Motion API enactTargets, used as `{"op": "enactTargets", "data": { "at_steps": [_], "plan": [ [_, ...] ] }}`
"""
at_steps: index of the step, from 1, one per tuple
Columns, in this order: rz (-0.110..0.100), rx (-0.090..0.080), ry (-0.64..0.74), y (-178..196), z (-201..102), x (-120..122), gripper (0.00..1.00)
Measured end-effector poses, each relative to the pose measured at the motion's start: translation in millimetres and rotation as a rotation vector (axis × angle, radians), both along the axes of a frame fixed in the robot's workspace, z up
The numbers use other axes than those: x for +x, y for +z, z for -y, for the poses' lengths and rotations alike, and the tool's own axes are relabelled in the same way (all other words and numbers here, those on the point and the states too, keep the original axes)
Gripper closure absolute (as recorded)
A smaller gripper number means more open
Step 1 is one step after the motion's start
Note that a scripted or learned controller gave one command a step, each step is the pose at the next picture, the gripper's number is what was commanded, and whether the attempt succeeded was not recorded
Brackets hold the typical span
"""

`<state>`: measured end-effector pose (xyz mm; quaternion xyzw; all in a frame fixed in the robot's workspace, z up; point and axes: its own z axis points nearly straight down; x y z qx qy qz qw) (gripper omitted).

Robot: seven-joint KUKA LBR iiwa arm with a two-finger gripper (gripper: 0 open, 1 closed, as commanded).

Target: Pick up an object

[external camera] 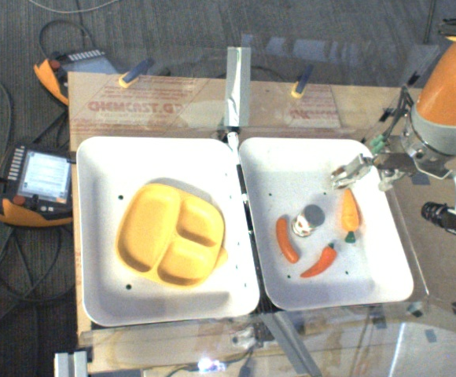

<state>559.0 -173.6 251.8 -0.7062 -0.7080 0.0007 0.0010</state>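
In the right bin (385, 289) lie an orange carrot (350, 210), a red sausage-shaped piece (287, 239), a red-orange chili pepper (320, 261) and a small grey-and-white round object (307, 220). My gripper (360, 171) hangs over the bin's upper right part, just above the top end of the carrot. Nothing shows in its grasp. The arm's orange band (442, 89) and grey wrist sit at the right edge.
The left bin (94, 179) holds a yellow divided plate (173, 234). A metal post (237, 85) stands behind the seam between the bins. A handheld pendant (39, 181) and cables lie on the floor to the left.
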Motion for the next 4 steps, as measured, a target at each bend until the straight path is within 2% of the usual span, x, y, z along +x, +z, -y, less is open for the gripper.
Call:
{"op": "enactTargets", "data": {
  "at_steps": [1, 2, 3, 4],
  "plan": [
    [0.000, 0.001, 0.157, -114.6, 49.4, -9.9, 0.00],
    [0.006, 0.008, 0.119, -155.3, 41.9, 7.8, 0.00],
    [0.003, 0.006, 0.119, -147.8, 42.4, 6.8, 1.00],
    [0.000, -0.003, 0.029, -14.2, 18.1, 38.8, 1.00]
  ]
}}
